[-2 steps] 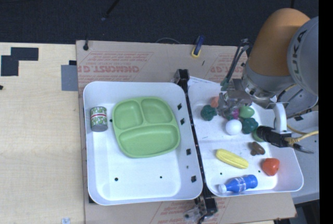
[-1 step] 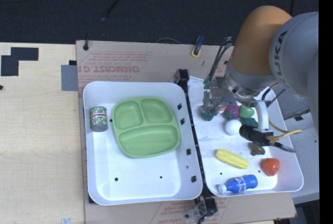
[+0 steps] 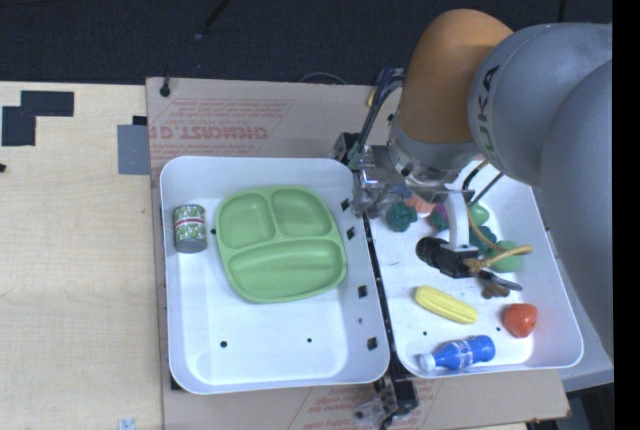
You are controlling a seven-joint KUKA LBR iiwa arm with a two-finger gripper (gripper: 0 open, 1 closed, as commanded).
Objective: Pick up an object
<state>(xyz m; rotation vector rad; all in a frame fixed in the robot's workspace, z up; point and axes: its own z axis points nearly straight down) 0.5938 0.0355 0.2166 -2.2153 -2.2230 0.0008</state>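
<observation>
Inspector A: Left bin?
Inspector B: 1 can, touching 1 green divided plate.
Inspector A: Right bin?
Inspector B: Corn cob, blue bottle, tomato. Gripper at its upper left; grip state cannot be determined.

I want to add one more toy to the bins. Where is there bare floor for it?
Left bin: a wide bare strip along the near edge, below the green plate, and a narrower one beside the can. Right bin: crowded under the arm; only a small patch left of the corn and above the bottle.
</observation>
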